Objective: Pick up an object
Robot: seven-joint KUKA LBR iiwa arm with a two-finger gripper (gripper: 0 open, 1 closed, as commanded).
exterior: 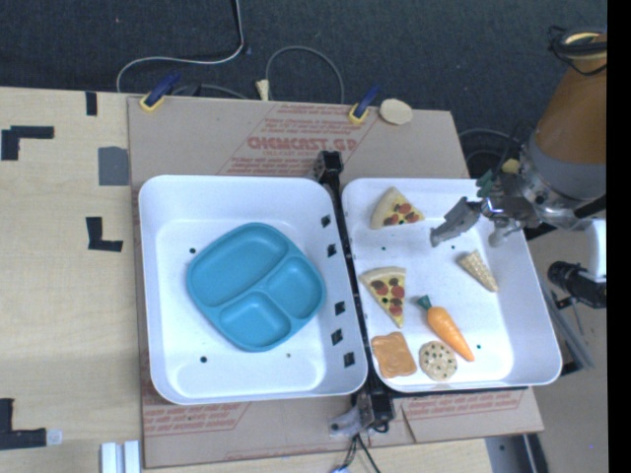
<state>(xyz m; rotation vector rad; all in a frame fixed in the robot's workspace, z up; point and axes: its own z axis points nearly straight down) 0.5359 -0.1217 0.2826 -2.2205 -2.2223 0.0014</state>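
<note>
down at the near edge sits the toast, with the cookie just beside it, both in the right bin. now by size: the desk carries two white bins; the left bin holds a blue divided plate. the grey arm reaches in from the right, its hand hovering over the right bin's far half, fingers spread apart, nothing between them. beneath and around it: a pizza slice by the far wall, a second pizza slice mid-bin, a carrot, and a cone near the hand.
</note>
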